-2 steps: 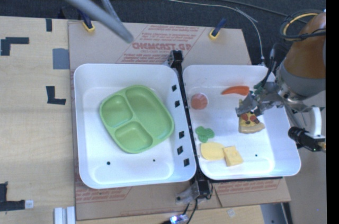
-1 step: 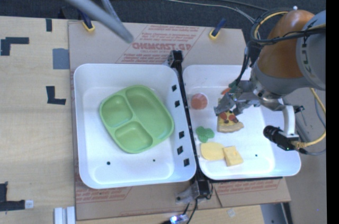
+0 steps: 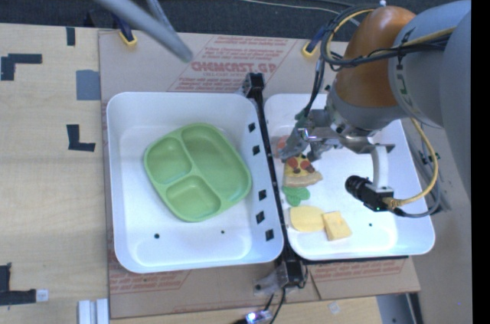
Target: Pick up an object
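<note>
Gripper (image 3: 297,146) hovers low in the right bin (image 3: 413,238) over the pizza slice (image 3: 302,175), finger spacing impossible to tell, so it should centre squarely before closing.

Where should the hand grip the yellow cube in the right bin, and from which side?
Across the cube's two free flat sides, coming straight down from above. It lies flat on the right bin's floor with a yellow round piece close on its left, so I'd set the fingers on its near and far sides, probably clear of that piece.
</note>
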`<state>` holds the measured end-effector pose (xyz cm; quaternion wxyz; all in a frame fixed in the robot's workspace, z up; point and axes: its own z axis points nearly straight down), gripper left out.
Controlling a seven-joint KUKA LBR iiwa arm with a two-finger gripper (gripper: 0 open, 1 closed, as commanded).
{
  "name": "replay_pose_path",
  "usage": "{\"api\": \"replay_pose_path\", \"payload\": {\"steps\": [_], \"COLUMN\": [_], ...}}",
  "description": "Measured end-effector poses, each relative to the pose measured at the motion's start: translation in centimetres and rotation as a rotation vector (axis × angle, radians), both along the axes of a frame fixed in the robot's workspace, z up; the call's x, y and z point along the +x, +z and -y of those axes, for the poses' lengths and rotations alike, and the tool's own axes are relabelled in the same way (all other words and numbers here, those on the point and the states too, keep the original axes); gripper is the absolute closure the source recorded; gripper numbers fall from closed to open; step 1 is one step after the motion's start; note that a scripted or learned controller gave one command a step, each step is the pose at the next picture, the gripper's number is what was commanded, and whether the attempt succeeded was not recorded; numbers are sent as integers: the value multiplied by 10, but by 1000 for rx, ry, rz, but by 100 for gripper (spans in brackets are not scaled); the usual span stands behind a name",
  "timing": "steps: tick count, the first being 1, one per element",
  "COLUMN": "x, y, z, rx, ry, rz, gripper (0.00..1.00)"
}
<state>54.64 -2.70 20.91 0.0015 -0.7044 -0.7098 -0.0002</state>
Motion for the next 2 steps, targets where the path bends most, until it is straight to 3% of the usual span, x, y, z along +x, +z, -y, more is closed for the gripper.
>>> {"api": "replay_pose_path", "payload": {"steps": [2], "x": [5], "y": [-8], "z": [-99], "rx": [-1], "ry": [-1], "rz": [-1], "gripper": [100]}}
